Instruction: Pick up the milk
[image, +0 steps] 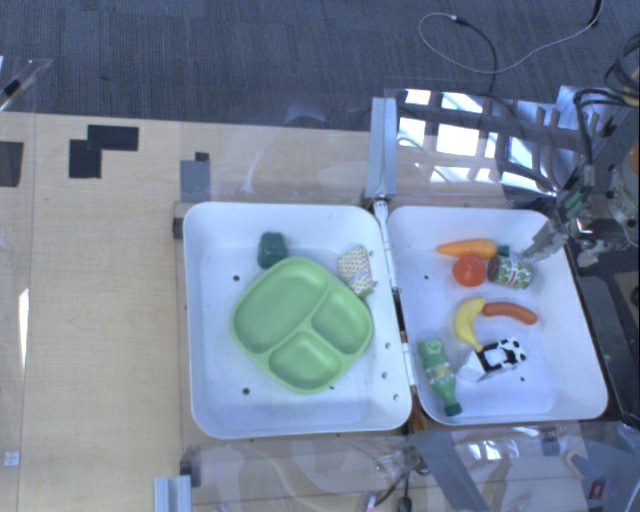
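Milk (499, 356) lying untouched, lower right of frame; gripper (545, 240) hovering upper right beside can (511, 271); jaws' state indiscernible. Pickup pending.

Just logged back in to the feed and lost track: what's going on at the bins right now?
The arm's gripper is over the far right corner of the right bin, beside a green can. The milk, a cow-patterned carton, lies untouched near the bin's front, by the banana and green bottle. The left bin holds a green divided plate.
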